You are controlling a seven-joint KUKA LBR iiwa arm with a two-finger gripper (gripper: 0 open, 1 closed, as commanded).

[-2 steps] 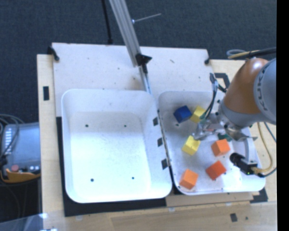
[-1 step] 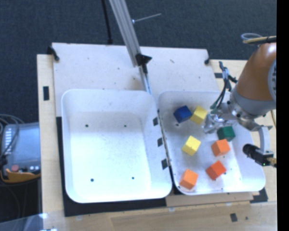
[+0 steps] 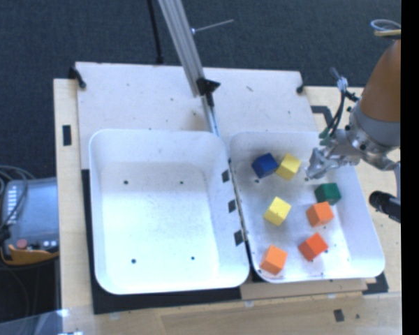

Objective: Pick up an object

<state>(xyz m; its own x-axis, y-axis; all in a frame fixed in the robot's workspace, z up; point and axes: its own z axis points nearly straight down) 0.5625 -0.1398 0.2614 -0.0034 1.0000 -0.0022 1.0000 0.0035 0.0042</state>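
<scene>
The right bin holds several small cubes: a blue cube, a yellow cube beside it, another yellow cube, a green cube, and three orange cubes. My gripper hangs over the right bin's upper part, just right of the upper yellow cube and above-left of the green cube. Nothing shows between its fingers.
The left bin lies beside the right one. A slanted metal rail rises from behind the bins' shared edge. A grey box and cables sit off the bench's left side.
</scene>
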